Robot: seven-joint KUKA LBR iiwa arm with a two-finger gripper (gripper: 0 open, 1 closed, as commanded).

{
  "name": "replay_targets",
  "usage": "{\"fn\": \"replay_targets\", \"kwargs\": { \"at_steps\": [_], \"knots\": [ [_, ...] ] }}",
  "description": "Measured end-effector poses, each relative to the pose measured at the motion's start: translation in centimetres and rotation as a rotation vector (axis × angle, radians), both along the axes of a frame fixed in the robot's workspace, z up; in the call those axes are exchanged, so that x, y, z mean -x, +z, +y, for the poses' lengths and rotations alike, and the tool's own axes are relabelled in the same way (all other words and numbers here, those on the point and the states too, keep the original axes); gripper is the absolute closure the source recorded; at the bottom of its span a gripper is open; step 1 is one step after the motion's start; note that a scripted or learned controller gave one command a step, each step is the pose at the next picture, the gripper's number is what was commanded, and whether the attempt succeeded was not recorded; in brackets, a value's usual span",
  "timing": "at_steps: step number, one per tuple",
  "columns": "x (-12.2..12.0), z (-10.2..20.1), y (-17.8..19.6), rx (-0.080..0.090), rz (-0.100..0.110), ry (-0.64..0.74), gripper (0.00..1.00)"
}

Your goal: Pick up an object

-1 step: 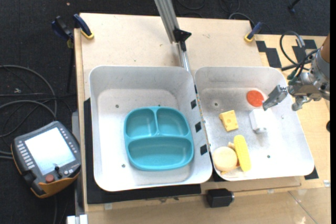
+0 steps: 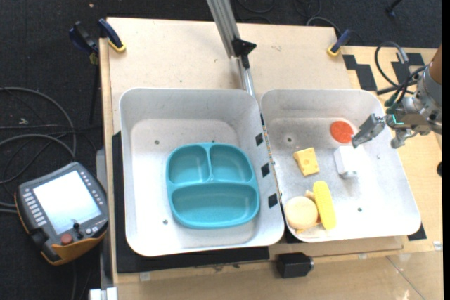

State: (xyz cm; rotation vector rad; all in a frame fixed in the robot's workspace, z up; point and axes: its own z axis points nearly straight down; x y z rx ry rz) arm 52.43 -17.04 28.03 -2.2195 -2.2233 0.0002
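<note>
The right bin [image 2: 394,218] holds several small items: a red disc [image 2: 342,130], a yellow cheese wedge [image 2: 306,161], a white block [image 2: 344,162], a yellow banana-shaped piece [image 2: 323,204] and a cream round piece [image 2: 301,212]. My gripper [image 2: 383,133] hovers over the right bin's far right edge, to the right of the red disc and above the white block. Its fingers are spread open with nothing between them. One finger [image 2: 367,130] points down-left toward the white block.
A teal divided plate [image 2: 210,185] lies in the left bin [image 2: 140,151]. A slanted metal pole [image 2: 219,0] rises from behind the wall between the bins. Clamps sit at the bench's back corners, and a teach pendant [image 2: 63,211] lies on the floor at left.
</note>
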Motion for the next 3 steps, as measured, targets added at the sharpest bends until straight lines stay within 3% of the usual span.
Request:
{"fn": "replay_targets", "kwargs": {
  "at_steps": [3],
  "knots": [
    [0.4,0.2,-13.3,-0.001,0.005,-0.002,0.00]
  ]
}}
